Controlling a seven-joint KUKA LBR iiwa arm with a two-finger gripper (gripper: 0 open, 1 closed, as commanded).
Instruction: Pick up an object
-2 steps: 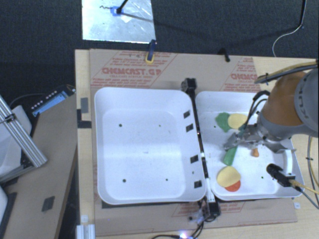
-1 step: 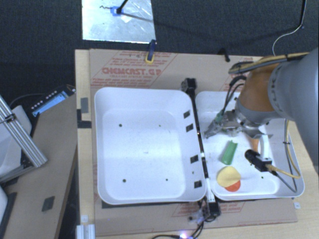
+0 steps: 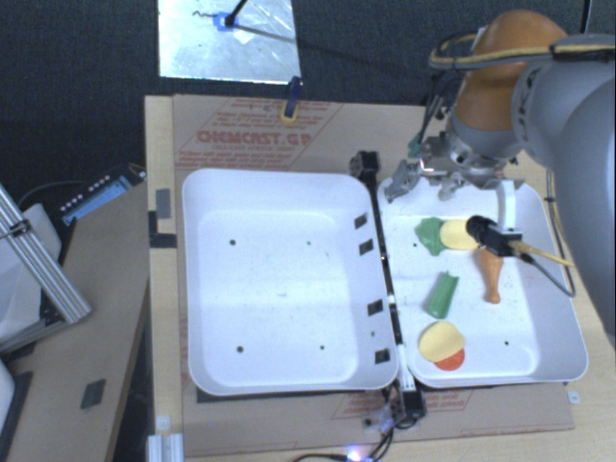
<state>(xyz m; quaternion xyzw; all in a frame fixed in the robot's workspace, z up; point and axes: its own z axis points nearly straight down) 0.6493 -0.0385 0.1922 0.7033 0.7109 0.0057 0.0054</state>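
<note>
The right bin (image 3: 544, 349) holds several small things. A green leafy piece (image 3: 429, 236) lies beside a pale yellow piece (image 3: 458, 237) near the back. An orange carrot-shaped piece (image 3: 492, 277) lies to their right, and a green cylinder (image 3: 442, 295) lies in the middle. A yellow and red piece (image 3: 443, 344) sits near the front. My gripper (image 3: 422, 183) hangs over the back left corner of this bin, above and behind the green leafy piece. Its fingers are spread open with nothing between them.
The left bin (image 3: 279, 287) lies next to the right one, with black clips along the shared rim (image 3: 380, 258). A shiny metal sheet (image 3: 229, 27) lies at the back, and grey gear stands at the far left.
</note>
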